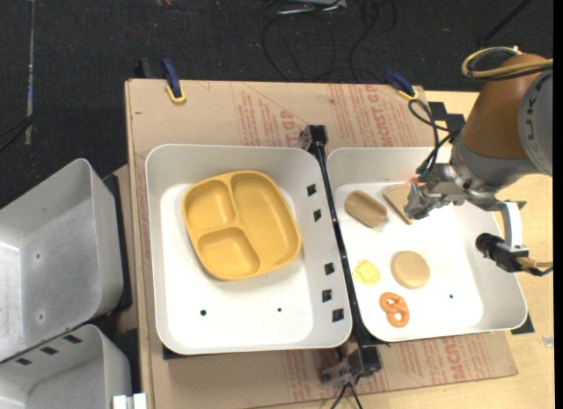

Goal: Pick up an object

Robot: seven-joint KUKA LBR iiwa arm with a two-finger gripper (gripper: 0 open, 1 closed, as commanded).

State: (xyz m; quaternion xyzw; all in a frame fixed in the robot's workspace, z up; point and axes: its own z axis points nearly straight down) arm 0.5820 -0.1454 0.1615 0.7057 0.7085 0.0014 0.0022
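In the right bin lie several food pieces. A brown oblong roll sits at the upper left, with a tan flat slice just to its right. Lower down are a small yellow piece, a round tan biscuit and an orange pretzel. My gripper hangs low over the right edge of the tan slice, hiding part of it. The arm's orange band rises behind it at the right.
The left bin holds a yellow divided plate. A black divider strip runs between the bins. Grey containers stand off the bench at the left. Cables trail across the far floor.
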